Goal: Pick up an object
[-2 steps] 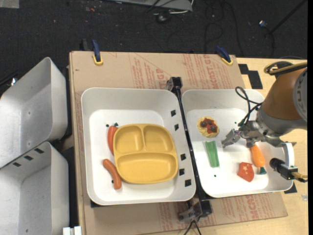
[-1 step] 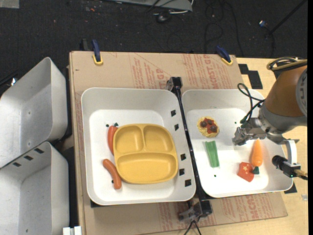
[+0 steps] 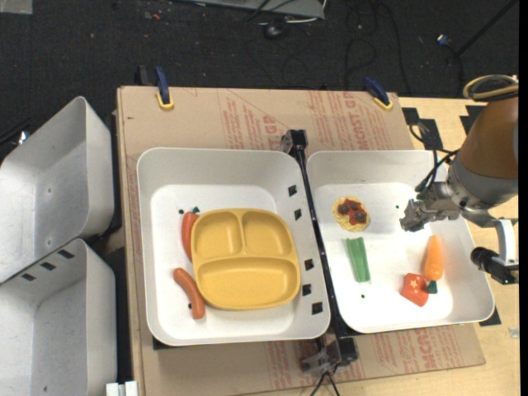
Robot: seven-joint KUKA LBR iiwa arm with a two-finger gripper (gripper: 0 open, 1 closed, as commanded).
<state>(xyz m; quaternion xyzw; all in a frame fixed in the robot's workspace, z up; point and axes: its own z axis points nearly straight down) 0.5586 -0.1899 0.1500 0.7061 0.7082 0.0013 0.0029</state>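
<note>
Right of centre, right bin: four small toy foods on a white floor, any of which will serve you.

- Carrot, right part of that bin, orange, standing lengthwise up the frame. Likely hard plastic, light, smooth and tapered, so it may squirt out of a pinch. Take it across its thick middle.
- Red piece, just below the carrot and touching or nearly touching it. Blocky, light; what it is you cannot tell at this size. Crowded by the carrot, so a poorer first choice.
- Green stick, mid-bin, lying up-and-down in the frame, well apart from the others. Flat and slim, probably stiff; grip across its narrow width. Room on both sides for fingers.
- Tart, upper middle of the bin, a yellow disc with dark red topping. Low and flat, hard to get under.

Gripper: at the bin's upper right, above and left of the carrot, near the floor. Its dark fingers blur together, so you cannot tell how far open it stands, and nothing shows between them.

Left bin: yellow tray with three compartments, a chili against its left edge, a sausage at its lower left.

Surface: glossy white plastic, shallow sloped walls; things will slide if nudged. Both bins sit on a cardboard sheet clamped at its top edge.
</note>
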